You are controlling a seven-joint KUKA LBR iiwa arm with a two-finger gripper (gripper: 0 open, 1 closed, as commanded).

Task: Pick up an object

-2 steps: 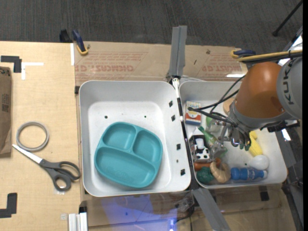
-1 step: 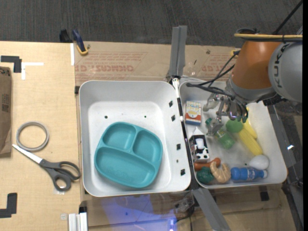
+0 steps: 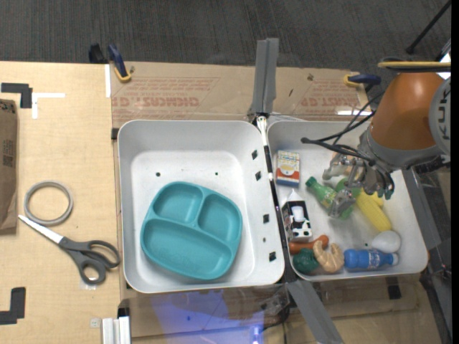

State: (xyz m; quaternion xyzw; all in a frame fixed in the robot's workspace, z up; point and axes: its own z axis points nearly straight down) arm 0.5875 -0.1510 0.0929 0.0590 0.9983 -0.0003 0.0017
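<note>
Reaching in over the right bin [image 3: 414,213], the arm [image 3: 405,110] had its gripper [image 3: 349,185] low among the clutter, right at a green bottle [image 3: 326,192] that lay tilted on the bin floor; the metal parts blurred into the bottle, so whether the fingers were parted or clenched on it could not be told. Just right of the green bottle lay a yellow object [image 3: 374,211], perhaps a banana. Above and left of the green bottle stood a small white carton [image 3: 288,168]; below it sat a black-and-white cow toy [image 3: 299,221]. Further below lay a blue bottle [image 3: 369,259] with a white cap. Well to the left of the green bottle, the left bin [image 3: 133,163] held a teal divided plate [image 3: 191,228]
</note>
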